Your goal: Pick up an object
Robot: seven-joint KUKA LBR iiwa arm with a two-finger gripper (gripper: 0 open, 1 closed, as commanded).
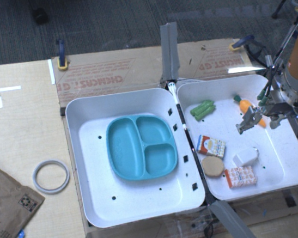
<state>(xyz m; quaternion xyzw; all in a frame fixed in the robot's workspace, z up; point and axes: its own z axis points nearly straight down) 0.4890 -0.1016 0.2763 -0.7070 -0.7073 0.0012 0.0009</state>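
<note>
Bench of pale wood (pixel 17 123) with cardboard under two shallow white bins. Left bin (pixel 84 168): turquoise three-part plastic plate (pixel 142 146), centred. Right bin (pixel 294 172): green pod-shaped toy (pixel 202 109) at 11 o'clock, orange carrot-like toy (pixel 245 106) at 1, small printed carton (pixel 210 146), tan disc (pixel 213 166), white block (pixel 245 156), red-and-white packet (pixel 240 176) toward 6. Gripper (pixel 256 121) hovers at 2 o'clock, fingers parted, nothing between them. We judge the carrot nearest; we would centre over it before descending.

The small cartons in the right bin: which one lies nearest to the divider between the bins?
The orange-and-white carton, close beside the divider; the red patterned one lies farther right.
</note>
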